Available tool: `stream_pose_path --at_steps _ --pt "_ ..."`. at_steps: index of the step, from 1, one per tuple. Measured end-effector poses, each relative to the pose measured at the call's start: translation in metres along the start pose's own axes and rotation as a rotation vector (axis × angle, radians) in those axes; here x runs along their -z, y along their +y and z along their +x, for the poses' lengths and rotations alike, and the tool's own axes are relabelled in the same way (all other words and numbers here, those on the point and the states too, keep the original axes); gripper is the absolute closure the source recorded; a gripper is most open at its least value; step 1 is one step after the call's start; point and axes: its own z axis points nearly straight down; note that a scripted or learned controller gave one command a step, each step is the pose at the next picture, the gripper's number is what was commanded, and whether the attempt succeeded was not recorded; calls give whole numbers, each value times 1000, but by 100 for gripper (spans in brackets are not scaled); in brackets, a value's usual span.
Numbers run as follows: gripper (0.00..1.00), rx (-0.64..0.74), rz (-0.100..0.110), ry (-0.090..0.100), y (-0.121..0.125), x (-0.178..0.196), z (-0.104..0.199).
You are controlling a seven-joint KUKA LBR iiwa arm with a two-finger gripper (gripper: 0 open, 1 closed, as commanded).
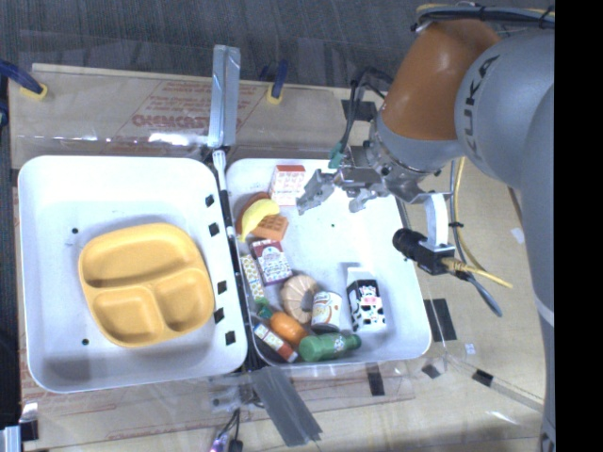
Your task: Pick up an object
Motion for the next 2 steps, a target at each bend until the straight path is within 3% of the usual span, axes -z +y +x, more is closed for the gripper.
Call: stream_pose_path --at_steps 1,2 --pt "0 -22 -1 0 -53 -85 -69" --pt "0 125 -6 -1 -63 -24 -30"
